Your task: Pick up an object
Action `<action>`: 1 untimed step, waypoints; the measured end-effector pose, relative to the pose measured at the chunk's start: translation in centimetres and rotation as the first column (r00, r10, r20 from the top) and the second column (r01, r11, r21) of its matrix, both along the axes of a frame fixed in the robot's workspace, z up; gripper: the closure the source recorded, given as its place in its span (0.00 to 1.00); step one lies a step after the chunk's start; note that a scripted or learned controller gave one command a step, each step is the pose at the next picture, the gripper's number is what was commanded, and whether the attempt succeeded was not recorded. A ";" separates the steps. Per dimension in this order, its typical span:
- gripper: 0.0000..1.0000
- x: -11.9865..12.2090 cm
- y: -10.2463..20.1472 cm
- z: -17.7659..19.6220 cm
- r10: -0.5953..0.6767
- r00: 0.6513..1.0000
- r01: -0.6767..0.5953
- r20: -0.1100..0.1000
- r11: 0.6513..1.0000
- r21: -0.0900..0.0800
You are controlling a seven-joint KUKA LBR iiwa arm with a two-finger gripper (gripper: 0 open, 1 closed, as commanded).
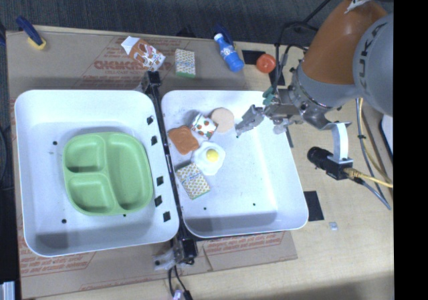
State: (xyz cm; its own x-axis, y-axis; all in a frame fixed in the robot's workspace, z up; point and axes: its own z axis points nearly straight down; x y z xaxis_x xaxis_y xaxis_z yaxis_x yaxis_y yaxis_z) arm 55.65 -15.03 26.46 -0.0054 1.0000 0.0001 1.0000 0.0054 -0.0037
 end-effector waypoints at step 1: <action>0.00 -1.4 -0.8 -11.1 0.001 1.000 -0.001 -0.004 1.000 0.001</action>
